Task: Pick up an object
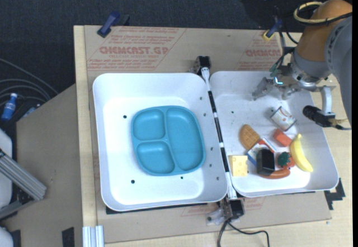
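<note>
Plywood bench (84,128), printed with red lettering, carries two shallow white bins set side by side and touching along a black seam. Across the left bin (112,184) lies a blue divided plate (167,139) with three compartments, sitting roughly in the bin's middle. By comparison the right bin (240,86) is crowded along its near side and bare at its far left corner.

Reaching in from the right, the grey arm (319,50) with its orange band hangs over the far part of the right bin. At its end the gripper (275,88) sits low over the bin floor with its two fingers spread wide apart and nothing between them.

Just near of the gripper, apart from it, lies a small white-and-grey can (282,118) on its side. Further toward the near edge sit a yellow banana (302,154) by the bin's right wall, a brown oval biscuit (249,136), a black block (264,161) resting on a red sausage (275,174), an orange piece (283,138), and a pale yellow cheese square (239,166) beside the seam.

A blue clamp (109,24) rests at the bench's far left corner.
</note>
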Robot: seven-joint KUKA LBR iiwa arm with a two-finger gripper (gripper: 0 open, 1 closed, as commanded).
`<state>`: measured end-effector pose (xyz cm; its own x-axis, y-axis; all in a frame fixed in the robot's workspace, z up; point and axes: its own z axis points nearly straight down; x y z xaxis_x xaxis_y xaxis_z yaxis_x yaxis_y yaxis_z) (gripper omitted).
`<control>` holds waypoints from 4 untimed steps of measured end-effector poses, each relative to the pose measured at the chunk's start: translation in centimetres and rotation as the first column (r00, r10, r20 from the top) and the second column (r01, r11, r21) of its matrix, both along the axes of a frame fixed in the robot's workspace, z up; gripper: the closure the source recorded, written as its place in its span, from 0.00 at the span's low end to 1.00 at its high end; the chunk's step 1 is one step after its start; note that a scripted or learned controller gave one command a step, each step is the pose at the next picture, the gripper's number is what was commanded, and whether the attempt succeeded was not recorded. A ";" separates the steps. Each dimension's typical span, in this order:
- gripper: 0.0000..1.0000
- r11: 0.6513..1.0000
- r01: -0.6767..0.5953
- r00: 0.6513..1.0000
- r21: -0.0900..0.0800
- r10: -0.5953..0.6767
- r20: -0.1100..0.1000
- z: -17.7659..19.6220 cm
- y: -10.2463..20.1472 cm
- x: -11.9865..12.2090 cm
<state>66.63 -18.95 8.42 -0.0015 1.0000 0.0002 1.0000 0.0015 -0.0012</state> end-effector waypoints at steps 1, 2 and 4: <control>0.00 1.000 0.001 1.000 0.002 -0.001 -0.001 0.1 5.4 0.0; 0.00 1.000 0.002 1.000 -0.001 -0.002 0.002 0.1 4.3 0.0; 0.00 1.000 0.002 1.000 0.001 -0.002 -0.001 0.0 9.1 -5.3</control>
